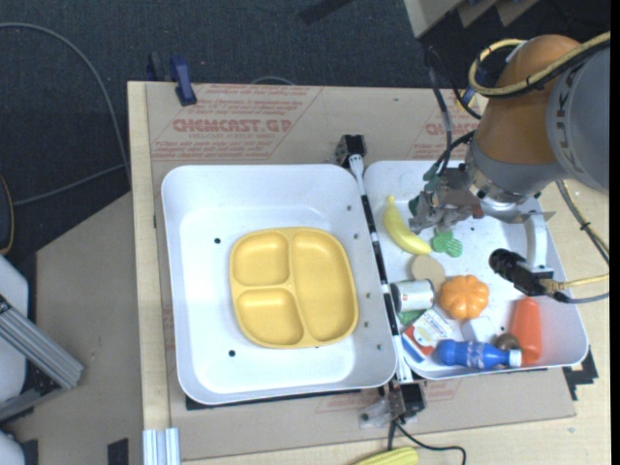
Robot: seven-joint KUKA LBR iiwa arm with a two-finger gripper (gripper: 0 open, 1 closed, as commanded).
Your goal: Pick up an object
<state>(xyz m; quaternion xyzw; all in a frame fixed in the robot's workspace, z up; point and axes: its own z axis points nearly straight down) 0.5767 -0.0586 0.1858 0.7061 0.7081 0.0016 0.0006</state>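
My gripper [438, 217] hangs low over the back of the right bin [572, 342], just right of a yellow banana [403, 232] and above a small green piece [447, 245]. Nothing shows between its fingers. In front of it lie an orange pumpkin-like fruit [463, 296], a white cup-like cylinder [415, 294], a blue bottle [472, 355] on a red and white packet [423, 336], and an orange-red carrot-like object [526, 328].
The left bin [194, 221] holds a yellow divided plate [291, 287]. A black divider strip [373, 245] runs between the bins. A blue clamp [181, 79] sits at the cardboard's back left corner.
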